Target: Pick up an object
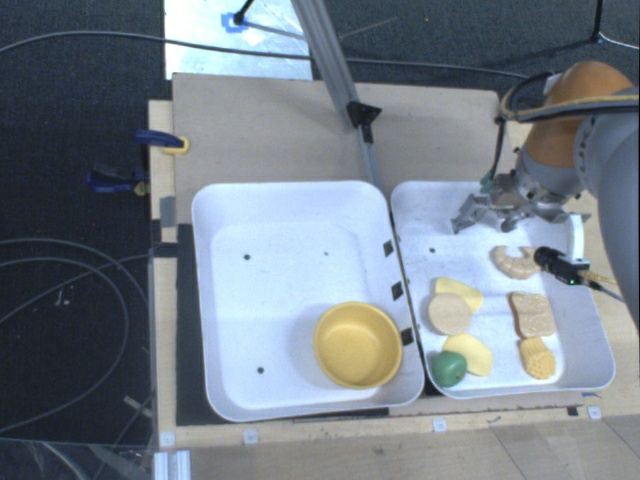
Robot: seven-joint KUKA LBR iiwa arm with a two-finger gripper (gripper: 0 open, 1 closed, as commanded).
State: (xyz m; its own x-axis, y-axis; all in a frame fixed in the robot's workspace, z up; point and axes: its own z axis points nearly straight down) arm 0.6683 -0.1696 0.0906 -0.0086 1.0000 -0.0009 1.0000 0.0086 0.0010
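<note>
1. Arm [600,133] comes in from the right, grey w/ orange band, wrist over the upper part of the right bin [425,203].
2. Gripper [487,217] sits above the bin's upper half; two fingers spread apart, nothing between them – open, holding nothing.
3. Right bin holds the food pieces, all in its lower half: croissant [515,261] nearest the gripper, just below & right of it, not touching.
4. Round cream disc [449,315] w/ a yellow wedge [458,290] touching its top edge.
5. Below that, a green piece [449,368] touching a yellow piece [473,354], near the bin's bottom-left corner.
6. Right side: bread slice [532,314], w/ a round yellow waffle-like piece [538,359] just under it.
7. Left bin [270,228] has a yellow bowl [358,344], upright, near its lower-right corner.
8. Bins touch side by side on a brown board [270,128]; blue & yellow clamp [150,158] at the board's left edge.
</note>
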